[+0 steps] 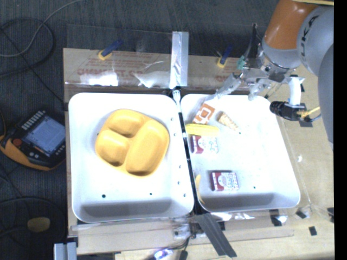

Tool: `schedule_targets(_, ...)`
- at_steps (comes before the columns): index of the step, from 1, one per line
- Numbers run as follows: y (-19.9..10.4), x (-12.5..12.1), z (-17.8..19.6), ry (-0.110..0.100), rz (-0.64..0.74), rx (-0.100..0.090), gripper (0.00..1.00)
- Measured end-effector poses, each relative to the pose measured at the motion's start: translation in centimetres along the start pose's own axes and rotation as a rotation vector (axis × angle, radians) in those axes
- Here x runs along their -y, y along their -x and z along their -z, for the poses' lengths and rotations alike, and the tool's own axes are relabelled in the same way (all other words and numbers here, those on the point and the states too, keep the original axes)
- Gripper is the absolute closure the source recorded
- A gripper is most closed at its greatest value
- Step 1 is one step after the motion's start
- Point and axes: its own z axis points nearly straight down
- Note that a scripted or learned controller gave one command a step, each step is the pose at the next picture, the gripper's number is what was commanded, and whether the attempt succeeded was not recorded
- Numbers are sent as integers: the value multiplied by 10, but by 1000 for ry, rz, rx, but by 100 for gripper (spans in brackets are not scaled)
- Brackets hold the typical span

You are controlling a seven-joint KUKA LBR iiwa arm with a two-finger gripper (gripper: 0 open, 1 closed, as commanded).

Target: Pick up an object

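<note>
Camera view: arm at far right, gripper (255, 83) hovering over far edge of right bin (282, 161). Jaw state: cannot tell, hardware cluttered. Nothing seen held. Candidate objects all lying in right bin: orange-white packet (204, 113) and wedge-shaped snack (228, 121) nearest gripper, yellow banana-like piece (201, 129), two red-white boxes (223, 181) nearer. Left bin (87, 194) holds yellow divided tray (132, 141). Judgement: pick not yet made; descent, grasp, lift all remain.
</note>
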Motion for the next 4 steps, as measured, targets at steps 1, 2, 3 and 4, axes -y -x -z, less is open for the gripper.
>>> schedule_targets(1, 39, -3, -37, -2, -163, 0, 0)
schedule_targets(2, 28, -3, -135, -2, -86, 2, 0)
schedule_targets(3, 43, -7, -149, 11, 34, 3, 0)
schedule_targets(4, 42, -8, -141, 10, 36, 4, 100)
